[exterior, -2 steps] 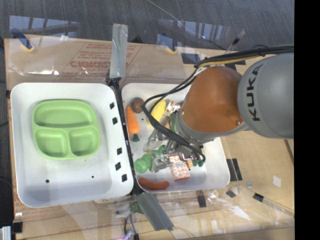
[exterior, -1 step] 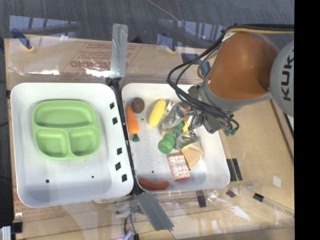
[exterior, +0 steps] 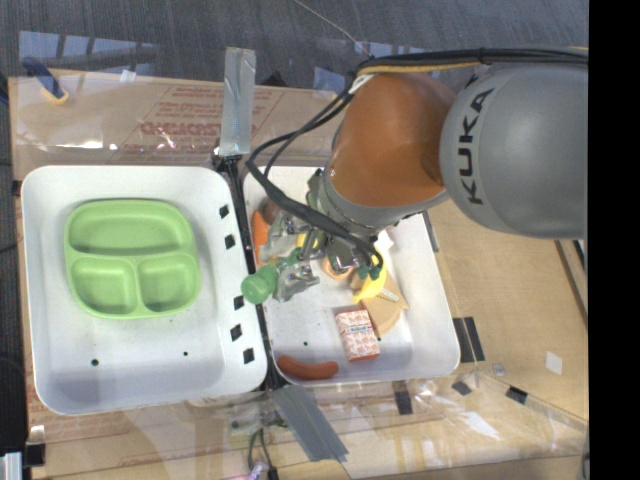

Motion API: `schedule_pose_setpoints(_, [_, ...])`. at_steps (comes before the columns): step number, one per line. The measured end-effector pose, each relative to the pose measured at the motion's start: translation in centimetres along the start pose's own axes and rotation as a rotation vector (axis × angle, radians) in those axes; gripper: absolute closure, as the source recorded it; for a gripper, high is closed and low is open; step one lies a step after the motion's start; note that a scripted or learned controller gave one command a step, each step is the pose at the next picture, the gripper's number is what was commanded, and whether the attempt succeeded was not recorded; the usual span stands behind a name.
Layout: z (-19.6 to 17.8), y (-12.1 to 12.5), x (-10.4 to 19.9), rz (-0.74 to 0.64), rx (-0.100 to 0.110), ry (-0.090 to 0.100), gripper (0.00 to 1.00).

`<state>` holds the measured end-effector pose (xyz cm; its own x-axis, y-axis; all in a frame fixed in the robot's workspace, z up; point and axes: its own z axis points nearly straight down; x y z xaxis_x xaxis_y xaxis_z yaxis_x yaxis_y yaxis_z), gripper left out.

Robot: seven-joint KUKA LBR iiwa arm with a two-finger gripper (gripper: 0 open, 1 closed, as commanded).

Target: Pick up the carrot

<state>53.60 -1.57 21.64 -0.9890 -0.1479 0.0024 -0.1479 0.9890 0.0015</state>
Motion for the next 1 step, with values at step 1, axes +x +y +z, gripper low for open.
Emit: schedule_pose_setpoints(1, [-9.77,-2.76,0.22,-0.123,0.006,-0.012,1.00])
